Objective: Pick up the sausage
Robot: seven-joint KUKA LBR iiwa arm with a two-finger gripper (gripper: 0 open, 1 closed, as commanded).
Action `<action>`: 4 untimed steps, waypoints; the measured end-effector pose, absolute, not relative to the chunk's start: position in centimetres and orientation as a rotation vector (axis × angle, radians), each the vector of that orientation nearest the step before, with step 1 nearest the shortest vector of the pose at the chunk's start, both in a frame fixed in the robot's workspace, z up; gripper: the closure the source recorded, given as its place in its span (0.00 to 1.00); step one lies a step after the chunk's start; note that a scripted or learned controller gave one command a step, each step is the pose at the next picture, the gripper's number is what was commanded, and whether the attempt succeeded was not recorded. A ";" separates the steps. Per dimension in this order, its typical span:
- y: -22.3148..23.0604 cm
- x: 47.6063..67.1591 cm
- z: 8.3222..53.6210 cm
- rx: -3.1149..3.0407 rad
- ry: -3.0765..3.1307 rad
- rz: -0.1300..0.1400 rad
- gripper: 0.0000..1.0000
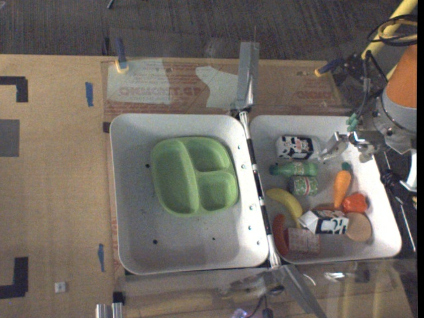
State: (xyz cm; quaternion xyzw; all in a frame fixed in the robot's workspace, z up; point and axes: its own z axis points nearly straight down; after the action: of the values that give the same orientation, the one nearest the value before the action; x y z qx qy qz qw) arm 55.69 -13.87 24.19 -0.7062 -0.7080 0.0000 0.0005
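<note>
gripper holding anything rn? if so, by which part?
Nothing held. The gripper hangs over the right bin's upper edge; the sausage lies at the bin's lower left.

My gripper (339, 144) hangs over the right bin (391, 244), at its far right corner. The sausage (280, 234) lies at that bin's near left wall, well apart from me, with the banana (286, 202) just beyond it. A green tray (194, 175) sits in the left bin (132, 244).
</note>
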 end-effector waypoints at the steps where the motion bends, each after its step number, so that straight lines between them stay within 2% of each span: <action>1: -11.6 58.8 8.7 -2.103 -2.339 -0.005 0.00; 2: -9.9 62.8 9.0 -2.525 -1.866 0.002 0.00; 3: -9.2 63.6 8.6 -2.674 -1.652 -0.001 0.00; 4: -10.2 65.5 10.9 -2.966 -1.037 0.001 0.00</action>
State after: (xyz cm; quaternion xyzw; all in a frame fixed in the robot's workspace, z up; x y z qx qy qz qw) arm 65.54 -10.17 10.94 -0.9440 -0.3301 0.0002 -0.0001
